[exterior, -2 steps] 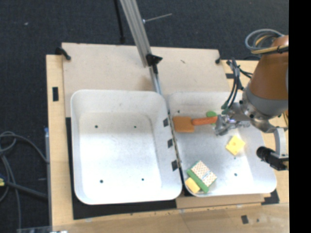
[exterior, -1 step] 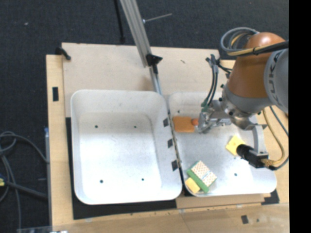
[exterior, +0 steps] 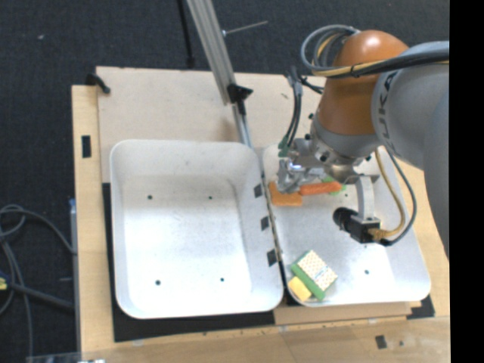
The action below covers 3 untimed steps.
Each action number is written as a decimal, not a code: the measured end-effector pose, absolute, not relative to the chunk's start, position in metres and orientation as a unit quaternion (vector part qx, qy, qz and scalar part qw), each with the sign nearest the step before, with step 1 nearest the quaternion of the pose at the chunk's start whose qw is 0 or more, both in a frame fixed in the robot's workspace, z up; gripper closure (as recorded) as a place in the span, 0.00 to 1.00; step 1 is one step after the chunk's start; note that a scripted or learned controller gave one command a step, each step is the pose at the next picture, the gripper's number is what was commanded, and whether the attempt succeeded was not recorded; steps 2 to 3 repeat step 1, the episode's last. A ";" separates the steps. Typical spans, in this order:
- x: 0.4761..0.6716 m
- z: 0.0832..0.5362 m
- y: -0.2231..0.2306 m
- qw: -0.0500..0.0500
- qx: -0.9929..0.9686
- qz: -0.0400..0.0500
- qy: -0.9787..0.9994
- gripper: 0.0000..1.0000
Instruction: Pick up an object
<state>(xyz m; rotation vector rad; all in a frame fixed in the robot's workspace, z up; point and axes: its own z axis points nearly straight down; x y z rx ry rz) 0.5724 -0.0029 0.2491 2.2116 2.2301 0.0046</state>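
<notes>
Cannot tell if fingers (exterior: 291,178) hold anything. Best to drop straight onto the orange block (exterior: 286,199), at ten o'clock in the right bin (exterior: 393,278), then squeeze gently.

Two white bins (exterior: 189,225), one carrot (exterior: 321,190), one sponge (exterior: 311,275).

Almost nothing legible showed. The only lettering stood on the grey arm (exterior: 408,104) near the orange band, where dark letters ran down the casing; they were cut off and seen at a slant, so the word could not be read with certainty. A small patterned packet (exterior: 317,270) in the right bin (exterior: 393,278) carried a printed design, too small to make out any text.
</notes>
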 end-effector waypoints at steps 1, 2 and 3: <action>0.594 0.239 0.054 0.000 0.704 0.001 0.710 1.00; 0.594 0.239 0.054 0.000 0.704 0.001 0.710 1.00; 0.594 0.239 0.054 0.000 0.704 0.001 0.710 1.00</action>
